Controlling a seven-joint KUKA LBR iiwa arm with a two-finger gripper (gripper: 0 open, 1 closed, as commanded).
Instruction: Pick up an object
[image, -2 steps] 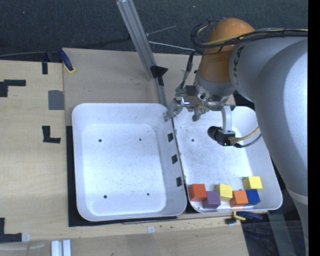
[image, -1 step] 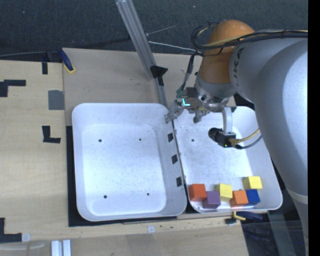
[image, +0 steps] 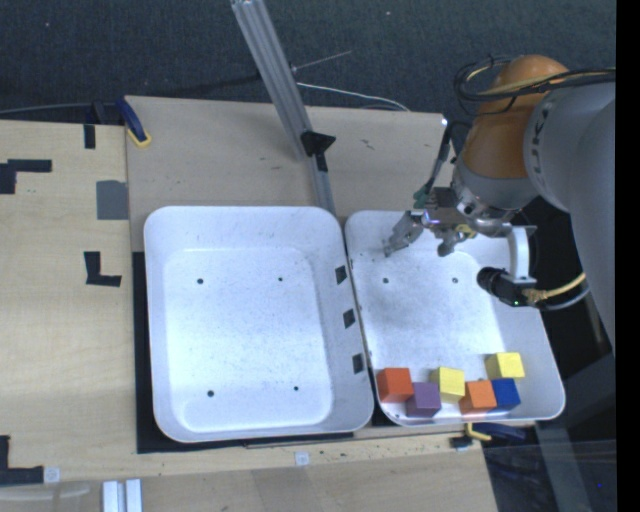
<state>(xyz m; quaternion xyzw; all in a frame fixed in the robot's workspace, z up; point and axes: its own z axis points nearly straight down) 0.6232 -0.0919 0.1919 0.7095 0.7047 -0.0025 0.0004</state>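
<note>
From the overhead camera you see the gripper (image: 428, 236) hanging over the far end of the right bin (image: 420, 310), its two fingers spread apart with nothing between them. The blocks lie well away along that bin's near edge: an orange block (image: 394, 383), a purple block (image: 426, 398), a yellow block (image: 451, 382), a second orange block (image: 479, 396), a blue block (image: 505, 394) and another yellow block (image: 506, 365). The left bin (image: 160, 300) sits beside it.
</note>
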